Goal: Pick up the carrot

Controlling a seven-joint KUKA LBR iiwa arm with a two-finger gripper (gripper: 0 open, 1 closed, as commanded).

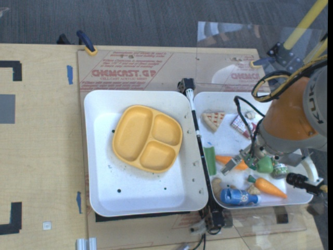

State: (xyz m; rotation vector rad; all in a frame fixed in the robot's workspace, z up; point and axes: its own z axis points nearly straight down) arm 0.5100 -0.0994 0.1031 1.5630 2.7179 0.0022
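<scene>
Lying aslant, carrot (270,187) — tip lower-right

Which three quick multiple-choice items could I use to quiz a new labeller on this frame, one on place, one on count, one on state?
1. Where does the yellow plate lie?
A. left bin
B. right bin
C. on the bench outside the bins

2. How many compartments has it?
A. two
B. three
C. four

3. How does the carrot at the right bin's near edge stand?
A. lifted above the bin
C. on the plate
B. lying on the bin floor, apart from the gripper

Answers: 1 A, it sits in the left bin; 2 B, three hollows show; 3 B, it rests flat, right of the gripper.
</scene>
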